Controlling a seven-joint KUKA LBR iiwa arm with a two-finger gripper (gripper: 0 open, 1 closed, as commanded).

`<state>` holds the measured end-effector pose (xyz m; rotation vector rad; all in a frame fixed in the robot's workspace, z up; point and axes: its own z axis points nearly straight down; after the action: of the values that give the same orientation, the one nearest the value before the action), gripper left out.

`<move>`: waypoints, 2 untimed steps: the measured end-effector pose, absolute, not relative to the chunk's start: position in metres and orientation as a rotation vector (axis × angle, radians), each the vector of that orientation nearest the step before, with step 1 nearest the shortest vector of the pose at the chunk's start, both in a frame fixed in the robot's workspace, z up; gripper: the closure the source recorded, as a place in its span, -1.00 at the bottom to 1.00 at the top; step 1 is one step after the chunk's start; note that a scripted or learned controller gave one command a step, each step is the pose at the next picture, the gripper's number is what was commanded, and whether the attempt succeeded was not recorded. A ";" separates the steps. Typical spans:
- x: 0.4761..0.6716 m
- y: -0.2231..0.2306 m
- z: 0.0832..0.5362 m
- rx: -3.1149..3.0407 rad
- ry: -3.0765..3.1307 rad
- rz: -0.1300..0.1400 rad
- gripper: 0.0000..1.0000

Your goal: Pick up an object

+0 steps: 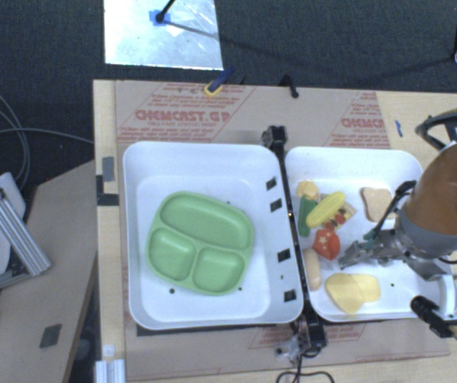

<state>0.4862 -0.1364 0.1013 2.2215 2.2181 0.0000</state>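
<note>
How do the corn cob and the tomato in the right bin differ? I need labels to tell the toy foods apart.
The corn cob is yellow with a green end; the tomato is red. The corn cob is long and lies on a slant; the tomato is round and compact. The corn cob lies farther from the gripper than the tomato. Both rest in the right bin, near its left wall.

Toy food (327,228) crowds the right bin's (348,159) left side; its top stays bare.
</note>
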 end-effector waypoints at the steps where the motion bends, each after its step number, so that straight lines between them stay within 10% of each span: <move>1: 0.487 -0.144 0.119 2.218 2.220 0.002 -1.00; 2: 0.488 -0.131 0.163 2.212 2.223 0.006 -1.00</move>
<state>0.4883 -0.1314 0.1631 2.2124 2.2233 0.0060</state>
